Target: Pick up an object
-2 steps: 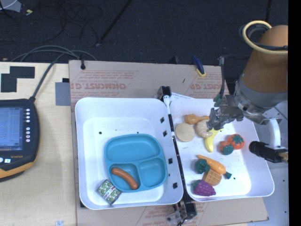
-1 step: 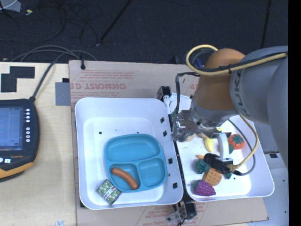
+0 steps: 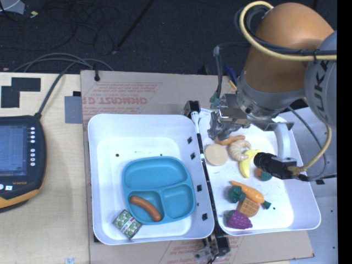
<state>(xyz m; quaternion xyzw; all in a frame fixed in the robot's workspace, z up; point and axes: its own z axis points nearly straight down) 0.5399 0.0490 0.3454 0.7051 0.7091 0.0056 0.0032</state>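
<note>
Camera view: orange-pink toy shrimp (image 3: 230, 140) under hand (image 3: 221, 126), right bin (image 3: 297, 213).

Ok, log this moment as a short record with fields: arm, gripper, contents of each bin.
arm: reaches in from the right, over the right bin
gripper: low at that bin's upper left corner, beside the toy food pile
left bin: blue divided plate with a sausage in its lower left compartment; small green carton beside the plate
right bin: round beige piece, banana, carrot, waffle, purple grapes
</note>
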